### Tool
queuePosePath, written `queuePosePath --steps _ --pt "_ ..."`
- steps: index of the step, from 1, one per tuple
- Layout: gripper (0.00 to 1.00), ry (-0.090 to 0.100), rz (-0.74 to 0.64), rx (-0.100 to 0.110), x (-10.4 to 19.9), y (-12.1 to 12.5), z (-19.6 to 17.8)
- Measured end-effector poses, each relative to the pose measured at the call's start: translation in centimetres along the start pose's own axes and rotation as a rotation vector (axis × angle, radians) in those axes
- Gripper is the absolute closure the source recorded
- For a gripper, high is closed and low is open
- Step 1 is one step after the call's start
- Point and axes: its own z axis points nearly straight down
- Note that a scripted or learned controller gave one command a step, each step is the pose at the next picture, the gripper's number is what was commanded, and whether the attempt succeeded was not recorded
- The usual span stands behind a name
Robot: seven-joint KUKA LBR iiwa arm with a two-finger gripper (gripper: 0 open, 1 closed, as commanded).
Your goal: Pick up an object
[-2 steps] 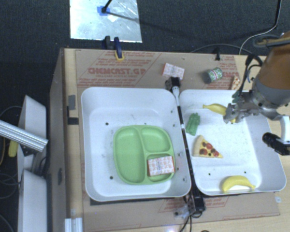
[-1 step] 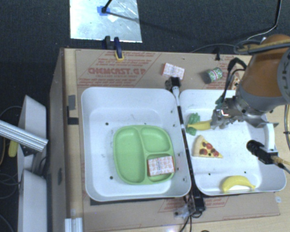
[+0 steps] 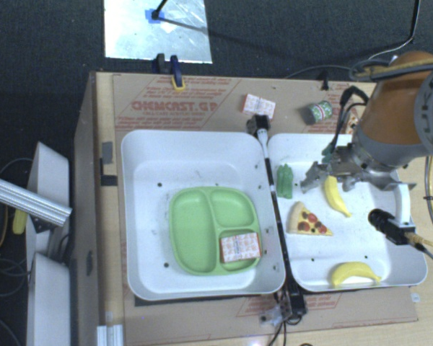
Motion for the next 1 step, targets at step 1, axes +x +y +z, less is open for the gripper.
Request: queuePosePath --steps 1 --pt "0.00 -0.003 0.000 -0.011 -4.98 1.33 11.04"
